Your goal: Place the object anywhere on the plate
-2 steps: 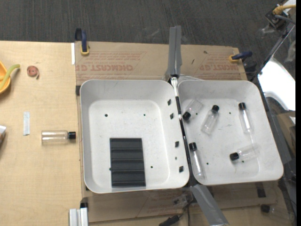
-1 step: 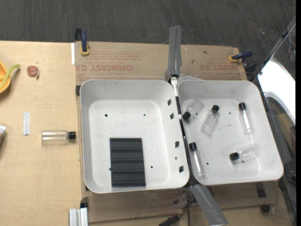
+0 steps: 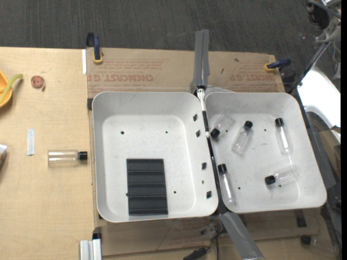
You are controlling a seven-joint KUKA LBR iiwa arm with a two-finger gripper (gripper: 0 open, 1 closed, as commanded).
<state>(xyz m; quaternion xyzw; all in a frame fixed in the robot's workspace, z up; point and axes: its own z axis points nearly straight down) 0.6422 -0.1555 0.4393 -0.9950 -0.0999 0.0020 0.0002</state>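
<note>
Currently, camera view: the plate (image 3: 146, 186), black and ribbed, lies flat in the left bin (image 3: 108, 110), close to that bin's front edge and left of its middle. Nothing sits on it, so the task looks not yet started.

Candidate objects are all in the right bin (image 3: 303, 123), five clear vials with black caps, all lying down:
- vial A (image 3: 220, 127), near the left wall, back half
- vial B (image 3: 242, 136), just right of A, apart from it
- vial C (image 3: 281, 135), towards the right wall, lengthwise front to back
- vial D (image 3: 281, 178), front-right area
- vial E (image 3: 224, 183), tight along the left wall, front half

A sixth vial (image 3: 65, 156) lies on the worktop (image 3: 49, 118), left of the left bin and outside both.

Risks, as judgement:
- Vials are round and on their sides, so a pinch may roll or squirt one out.
- E hugs the wall, leaving poor clearance on that side.
- Clear glass or plastic is probably hard to locate.
- A vial released across the plate's ribs could roll off into the bin.
- The carry crosses the divider where the two bin rims meet, so a low pass could clip it.

End effector: cannot tell how far open, or whether it holds or touches anything.
</note>
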